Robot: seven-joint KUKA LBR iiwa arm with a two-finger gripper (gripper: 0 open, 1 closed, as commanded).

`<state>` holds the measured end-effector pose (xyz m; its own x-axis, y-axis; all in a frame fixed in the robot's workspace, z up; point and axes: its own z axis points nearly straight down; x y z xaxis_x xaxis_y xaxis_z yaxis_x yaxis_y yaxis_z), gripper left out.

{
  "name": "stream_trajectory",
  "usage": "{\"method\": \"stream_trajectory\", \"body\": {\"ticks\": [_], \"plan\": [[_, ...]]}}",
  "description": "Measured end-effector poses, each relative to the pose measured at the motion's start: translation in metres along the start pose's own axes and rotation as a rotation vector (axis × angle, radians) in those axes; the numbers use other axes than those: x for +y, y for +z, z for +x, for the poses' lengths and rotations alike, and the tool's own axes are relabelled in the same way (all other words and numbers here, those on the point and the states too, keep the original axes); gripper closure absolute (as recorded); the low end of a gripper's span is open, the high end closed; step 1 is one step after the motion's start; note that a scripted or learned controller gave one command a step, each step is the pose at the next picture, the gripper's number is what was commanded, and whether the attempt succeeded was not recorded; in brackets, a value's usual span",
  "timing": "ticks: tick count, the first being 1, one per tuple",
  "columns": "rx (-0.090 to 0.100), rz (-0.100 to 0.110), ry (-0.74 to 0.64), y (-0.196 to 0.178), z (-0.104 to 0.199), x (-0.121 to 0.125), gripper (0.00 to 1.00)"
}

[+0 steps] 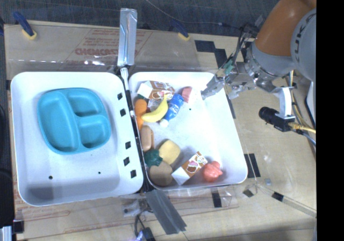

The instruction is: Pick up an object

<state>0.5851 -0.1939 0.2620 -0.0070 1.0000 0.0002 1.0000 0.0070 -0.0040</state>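
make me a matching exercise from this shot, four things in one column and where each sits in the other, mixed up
Things:
1. blue divided tray
2. banana
3. pink toy
4. gripper

Places:
A. near corner of the right bin
B. over the right bin's far right edge
C. in the left bin
D. among the items at the far end of the right bin

Pairs: 1-C, 2-D, 3-A, 4-B

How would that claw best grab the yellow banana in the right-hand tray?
Probably across the banana's thick middle, coming straight down from above. It lies flat and curved atop the pile, its narrow width exposed, while the carrot and blue bottle crowd its ends.
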Motion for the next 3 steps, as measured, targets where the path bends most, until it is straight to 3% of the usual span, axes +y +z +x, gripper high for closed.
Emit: {"method": "stream_trajectory", "body": {"ticks": [1, 2, 3], "plan": [[0.000, -0.010, 0.038, -0.087, 0.042, 0.007, 0.00], [0.001, 0.008, 0.403, 0.038, 0.066, 0.003, 0.00], [0.005, -0.024, 0.243, 0.147, 0.087, 0.005, 0.00]]}}
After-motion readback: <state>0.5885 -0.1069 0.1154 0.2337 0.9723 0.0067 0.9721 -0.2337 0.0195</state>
